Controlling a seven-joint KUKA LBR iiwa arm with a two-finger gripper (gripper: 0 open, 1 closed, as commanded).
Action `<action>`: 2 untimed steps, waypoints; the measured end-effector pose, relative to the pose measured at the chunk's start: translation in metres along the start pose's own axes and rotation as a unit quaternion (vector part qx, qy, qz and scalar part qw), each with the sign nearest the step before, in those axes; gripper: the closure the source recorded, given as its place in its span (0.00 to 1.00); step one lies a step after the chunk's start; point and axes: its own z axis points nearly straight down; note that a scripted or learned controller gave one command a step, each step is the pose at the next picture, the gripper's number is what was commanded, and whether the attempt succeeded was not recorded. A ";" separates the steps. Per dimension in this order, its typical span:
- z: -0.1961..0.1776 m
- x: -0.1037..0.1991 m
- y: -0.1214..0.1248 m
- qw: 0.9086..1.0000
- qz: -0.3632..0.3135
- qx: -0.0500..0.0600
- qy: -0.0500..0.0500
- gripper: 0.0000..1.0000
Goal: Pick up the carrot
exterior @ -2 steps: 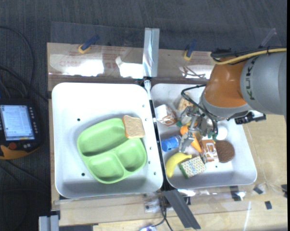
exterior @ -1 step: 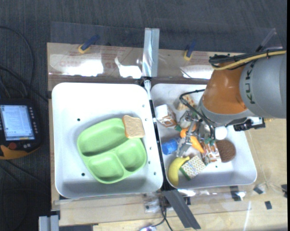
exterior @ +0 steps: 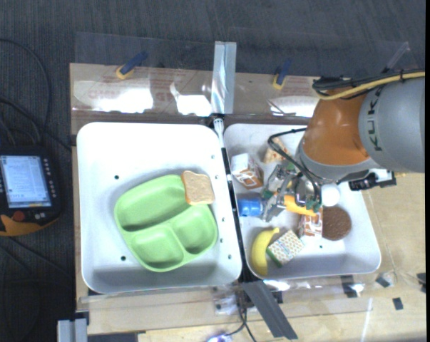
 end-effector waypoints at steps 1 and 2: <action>-0.085 0.031 0.051 0.999 -0.039 -0.002 0.008 1.00; -0.109 0.106 0.100 0.996 -0.092 -0.003 0.012 1.00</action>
